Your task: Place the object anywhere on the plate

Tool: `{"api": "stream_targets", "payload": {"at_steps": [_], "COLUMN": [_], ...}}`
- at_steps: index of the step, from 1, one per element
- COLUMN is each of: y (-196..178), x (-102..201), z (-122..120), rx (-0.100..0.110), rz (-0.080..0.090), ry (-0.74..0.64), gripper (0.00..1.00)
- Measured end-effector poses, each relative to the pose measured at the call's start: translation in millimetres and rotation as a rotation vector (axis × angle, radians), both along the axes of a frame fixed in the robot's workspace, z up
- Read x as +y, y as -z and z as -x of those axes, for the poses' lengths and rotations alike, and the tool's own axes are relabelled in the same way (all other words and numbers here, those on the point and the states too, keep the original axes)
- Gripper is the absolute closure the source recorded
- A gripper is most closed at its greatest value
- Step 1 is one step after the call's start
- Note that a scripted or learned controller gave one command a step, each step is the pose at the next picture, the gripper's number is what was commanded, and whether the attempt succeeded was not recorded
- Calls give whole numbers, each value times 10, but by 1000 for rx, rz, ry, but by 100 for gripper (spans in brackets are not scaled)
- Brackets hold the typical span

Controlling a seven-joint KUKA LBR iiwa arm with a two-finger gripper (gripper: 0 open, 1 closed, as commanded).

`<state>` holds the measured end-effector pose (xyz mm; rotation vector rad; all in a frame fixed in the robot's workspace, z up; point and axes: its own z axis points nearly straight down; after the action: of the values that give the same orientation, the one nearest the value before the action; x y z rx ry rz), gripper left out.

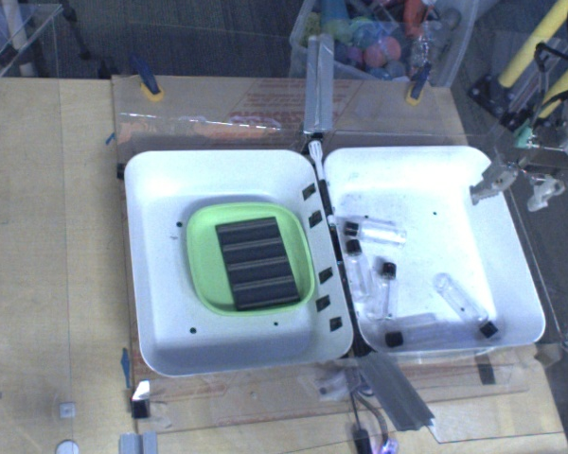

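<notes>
Two white bins sit side by side on the bench; the gripper [497, 180] hangs over the upper right rim of the right bin [516, 263], and the view is too blurred there to tell whether its jaws are wide or narrow.

Well to the left of the jaws, across the divide between the bins, the left bin [151, 253] holds a green plate [201, 244]; a black ribbed block [257, 263] lies flat on the plate, near its middle and turned a little askew, far from the gripper.

Closer to the jaws, below and to their left, several clear vials with black caps lie scattered on the right bin's floor; one vial [379, 227] lies nearest the divide, another [459, 301] lies almost straight below the jaws toward the bin's lower rim, and a third [386, 287] lies between these two; all are apart from the gripper.

Up and to the left of the jaws, beyond the bins, stands a clear box [379, 17] of coloured toys; a yellow tube [540, 26] slants above the gripper, near the top right corner.
</notes>
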<state>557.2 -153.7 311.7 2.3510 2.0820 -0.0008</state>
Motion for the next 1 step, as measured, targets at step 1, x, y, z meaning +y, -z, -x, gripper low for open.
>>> {"api": "stream_targets", "payload": {"at_steps": [1], "y": [-1241], "x": [-526], "z": [-595], "rx": [-1], "rz": [1], "ry": [-13], "gripper": [0]}}
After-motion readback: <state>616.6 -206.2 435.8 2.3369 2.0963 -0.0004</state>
